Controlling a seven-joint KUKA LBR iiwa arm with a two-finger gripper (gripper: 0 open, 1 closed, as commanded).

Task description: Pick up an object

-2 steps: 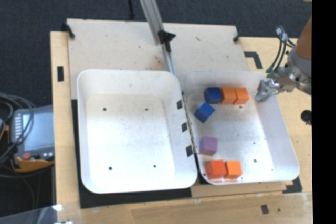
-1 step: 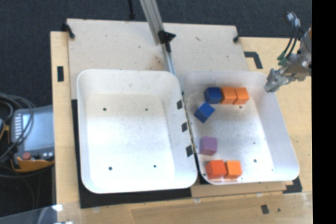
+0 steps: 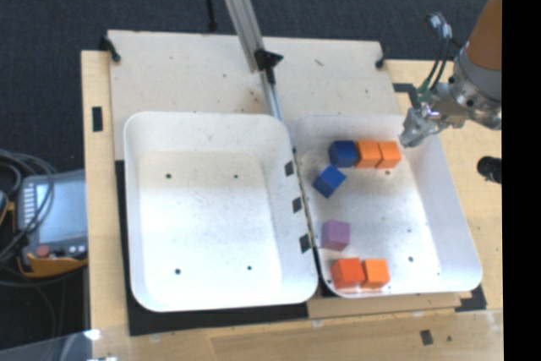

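The right bin (image 3: 439,216) holds several small blocks. Near its far edge a dark blue block (image 3: 343,152) sits in a row with two orange blocks (image 3: 378,154). A second blue block (image 3: 330,180) lies tilted just in front of them. A purple block (image 3: 336,234) rests toward the middle left. Two more orange blocks (image 3: 359,272) sit side by side at the near edge. My gripper (image 3: 414,131) hangs above the bin's far right corner, just right of the orange row, with nothing seen in it.
The left bin (image 3: 211,211) lies beside the right one, with a shared rim between them. A slanted metal rail (image 3: 241,8) runs from the top down to the bins' junction. A grey control box (image 3: 51,216) with cables sits at the far left.
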